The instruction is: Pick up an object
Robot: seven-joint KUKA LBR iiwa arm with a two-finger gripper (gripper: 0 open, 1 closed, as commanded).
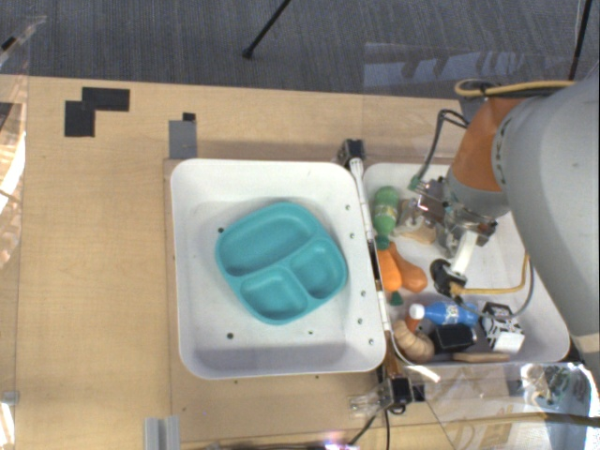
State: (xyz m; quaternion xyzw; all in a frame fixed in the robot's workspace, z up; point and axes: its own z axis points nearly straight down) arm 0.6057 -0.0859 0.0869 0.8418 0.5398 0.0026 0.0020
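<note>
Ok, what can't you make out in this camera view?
Camera view:
Right bin, right side: covered by the arm.
End effector: whether it holds anything, hidden by its own body.
Green item: too small to identify.
Blue item and brown item, near end: crowded, too small to identify.

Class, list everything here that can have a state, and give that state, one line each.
Teal three-compartment plastic plate: face up in the left white bin.
Green rounded toy: lying in the right white bin.
Orange carrot-shaped toy: lying flat, unheld.
Blue bottle: on its side.
Gripper: low over the right bin, beside the green toy.
</note>
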